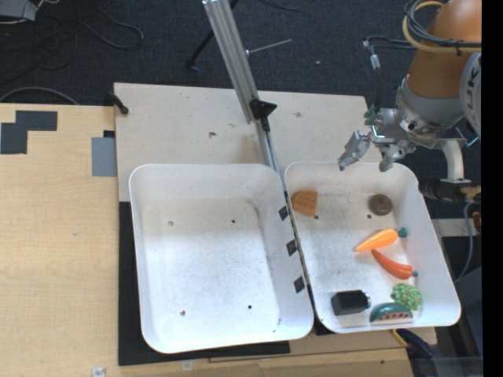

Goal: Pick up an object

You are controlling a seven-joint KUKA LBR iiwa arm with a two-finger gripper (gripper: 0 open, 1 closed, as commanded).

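Note:
My gripper (367, 158) hangs above the far rim of the right bin (440, 285), its two fingers spread open with nothing between them. In that bin lie a tan bread-like piece (305, 203) at the far left, a small brown round object (381, 204) just below the gripper, an orange carrot (377, 240), a red chili pepper (393, 265), a green bunch of grapes (406, 295), a watermelon slice (391, 314) and a black block (350, 301).
The left bin (149, 210) sits beside the right one, sharing a divider with black clips (288, 234). A slanted aluminium bar (236, 69) rises behind the bins. A wooden table surface (55, 242) lies to the left.

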